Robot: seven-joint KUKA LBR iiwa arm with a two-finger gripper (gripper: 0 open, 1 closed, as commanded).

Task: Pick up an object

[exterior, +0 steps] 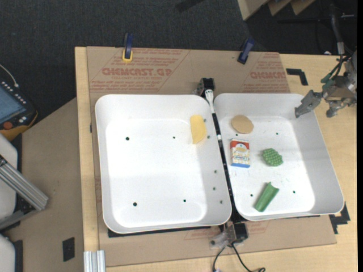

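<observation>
Claw [319, 103] at right bin's [317, 152] far corner, seemingly empty

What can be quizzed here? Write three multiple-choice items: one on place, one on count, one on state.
1. Where does the yellow piece lie?
A. left bin
B. right bin
C. on the cardboard

2. How many things lie in the right bin?
A. two
B. four
C. six

3. Where is the gripper?
A. deep in the left bin
B. at the right bin's far right corner
C. pressed on the green cylinder

Key: 1 A, it lies by the left bin's right wall. 2 B, tan disc, small carton, green ball, green cylinder. 3 B, apart from every object.
</observation>
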